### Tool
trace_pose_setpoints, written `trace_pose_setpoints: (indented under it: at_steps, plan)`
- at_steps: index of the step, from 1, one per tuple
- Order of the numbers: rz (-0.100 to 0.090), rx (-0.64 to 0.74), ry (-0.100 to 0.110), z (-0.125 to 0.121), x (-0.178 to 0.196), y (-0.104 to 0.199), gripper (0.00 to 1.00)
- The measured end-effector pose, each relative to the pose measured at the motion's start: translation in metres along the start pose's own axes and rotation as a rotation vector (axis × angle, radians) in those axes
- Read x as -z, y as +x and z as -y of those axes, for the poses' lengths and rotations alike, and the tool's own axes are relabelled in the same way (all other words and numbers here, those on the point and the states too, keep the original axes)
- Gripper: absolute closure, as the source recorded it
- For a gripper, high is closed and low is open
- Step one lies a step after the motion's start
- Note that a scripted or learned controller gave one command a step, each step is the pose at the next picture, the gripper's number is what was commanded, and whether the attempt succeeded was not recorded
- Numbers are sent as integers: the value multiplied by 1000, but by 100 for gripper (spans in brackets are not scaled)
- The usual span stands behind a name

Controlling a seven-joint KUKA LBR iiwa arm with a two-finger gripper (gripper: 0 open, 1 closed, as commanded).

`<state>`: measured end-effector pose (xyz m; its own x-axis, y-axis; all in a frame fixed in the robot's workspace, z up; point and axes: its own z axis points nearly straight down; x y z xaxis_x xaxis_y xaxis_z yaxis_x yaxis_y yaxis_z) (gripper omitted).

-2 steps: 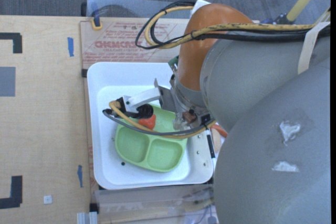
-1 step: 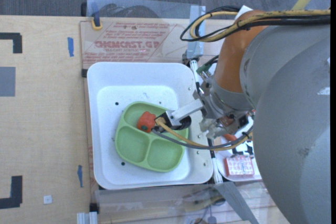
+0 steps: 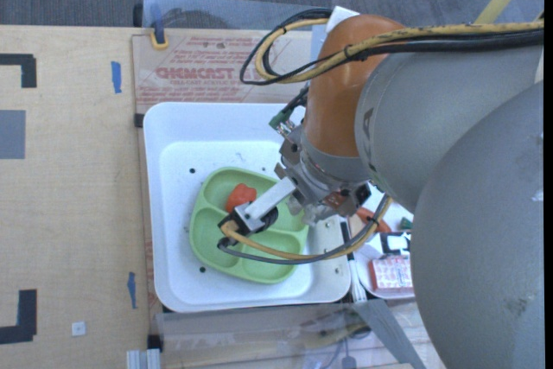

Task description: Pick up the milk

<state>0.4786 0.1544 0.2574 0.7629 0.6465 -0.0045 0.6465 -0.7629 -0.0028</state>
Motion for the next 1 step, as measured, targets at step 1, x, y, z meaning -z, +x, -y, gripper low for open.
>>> trace_pose_setpoints:
  at_steps: [1]
  plan:
    - [3,51,2,-41,-31,-35,100]
